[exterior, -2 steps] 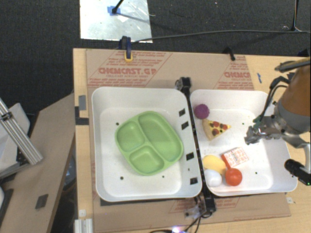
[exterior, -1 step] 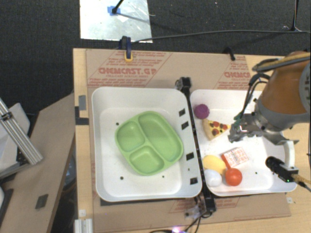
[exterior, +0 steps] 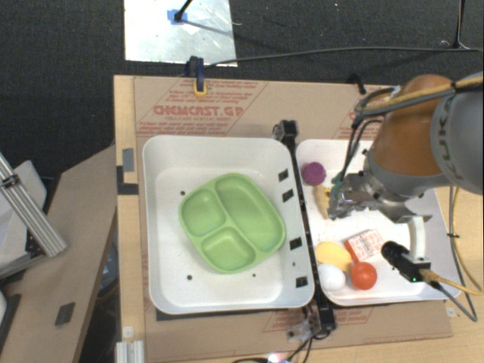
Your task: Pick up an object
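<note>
My gripper (exterior: 338,203) hangs low over the left part of the right bin (exterior: 435,203), under the grey and orange arm. A purple round thing (exterior: 314,173) lies just up-left of it. A pale yellowish thing (exterior: 324,200) sits right beside the gripper's left side, partly hidden. Toward the front of the bin lie a yellow lemon-like thing (exterior: 333,252), a white ball (exterior: 330,277), a red tomato-like ball (exterior: 364,276) and a red-and-white packet (exterior: 364,243). Nothing visibly sits between the fingers.
The left bin (exterior: 162,203) holds a green divided plate (exterior: 231,221). A black divider strip (exterior: 296,203) runs between the two bins. The arm's bulk covers the right bin's upper right part.
</note>
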{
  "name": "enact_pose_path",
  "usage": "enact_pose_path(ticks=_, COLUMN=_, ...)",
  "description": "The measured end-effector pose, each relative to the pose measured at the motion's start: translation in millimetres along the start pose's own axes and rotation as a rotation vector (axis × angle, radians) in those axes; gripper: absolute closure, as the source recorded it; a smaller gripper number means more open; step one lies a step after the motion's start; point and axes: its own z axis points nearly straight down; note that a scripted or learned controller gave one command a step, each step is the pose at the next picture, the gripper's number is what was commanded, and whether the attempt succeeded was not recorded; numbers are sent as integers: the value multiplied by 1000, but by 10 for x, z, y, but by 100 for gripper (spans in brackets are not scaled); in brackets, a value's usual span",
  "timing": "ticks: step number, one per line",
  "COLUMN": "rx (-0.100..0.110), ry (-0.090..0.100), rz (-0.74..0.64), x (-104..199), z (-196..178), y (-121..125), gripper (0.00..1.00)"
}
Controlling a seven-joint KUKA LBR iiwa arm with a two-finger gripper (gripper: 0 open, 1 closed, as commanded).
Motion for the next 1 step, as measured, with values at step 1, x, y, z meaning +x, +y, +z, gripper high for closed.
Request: enact_pose_path(ticks=1, rx=0, ry=1, rz=0, x=534, z=-138, y=83, gripper=100)
